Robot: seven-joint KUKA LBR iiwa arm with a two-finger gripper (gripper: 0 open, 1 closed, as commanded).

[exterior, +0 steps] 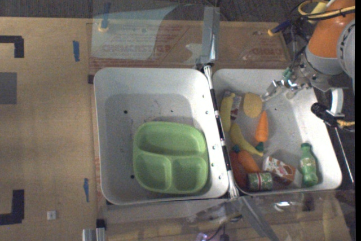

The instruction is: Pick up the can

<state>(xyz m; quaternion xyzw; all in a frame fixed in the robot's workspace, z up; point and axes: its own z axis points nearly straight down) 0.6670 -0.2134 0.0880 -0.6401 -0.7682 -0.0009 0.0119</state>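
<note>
Two white bins sit side by side on the counter (45, 138). The left bin (113, 93) holds one green divided plate (170, 157). The right bin (321, 132) holds two bananas, one (227, 111) against the dividing wall and one (245, 141) lower, two carrots (261, 128) (247, 161), one yellowish round piece (252, 104), one green bottle (308, 165), one red-and-white pouch (280, 167) and one can (260, 180). The can lies on its side near the front wall, touching the pouch. The tool (280, 86) hovers over the bin's back right area, well apart from the can, holding nothing; whether it is spread cannot be told.
</note>
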